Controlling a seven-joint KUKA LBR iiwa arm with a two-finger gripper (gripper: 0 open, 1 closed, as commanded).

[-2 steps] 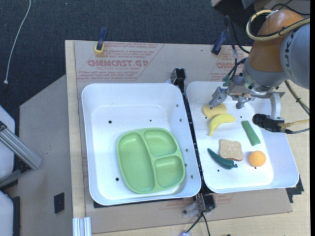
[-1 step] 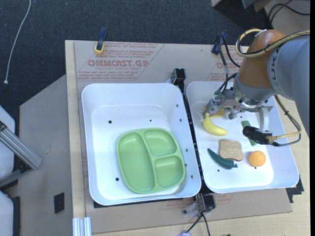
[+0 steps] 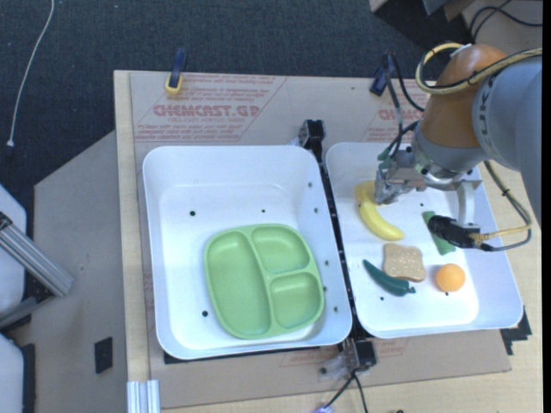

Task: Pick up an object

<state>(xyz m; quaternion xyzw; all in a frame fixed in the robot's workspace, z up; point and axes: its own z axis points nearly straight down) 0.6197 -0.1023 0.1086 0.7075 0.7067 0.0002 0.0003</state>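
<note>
Nearest us, at the front of the left bin, lies the green divided plate, three compartments, flat on the bin floor; across the divider, toward the front of the right bin, we see the dark green pepper touching the slice of bread, and just beside them the small orange; further back a second green piece lies partly under a black part hanging off the arm; the banana sits in the left middle of the right bin, its long axis running from upper left to lower right, its upper end tucked directly under the pincer.

That relation is what we judge the coming move to turn on: the banana lies just below and slightly nearer to us than the pincer, nearly touching it, so a short descent with the fingers set across the long axis looks the likeliest grasp; whether the pincer is released or clenched we cannot tell, since the wrist covers its tips, and we see nothing held.

Farthest back stands the grey arm with its orange band, reaching in from the right over the bench.
</note>
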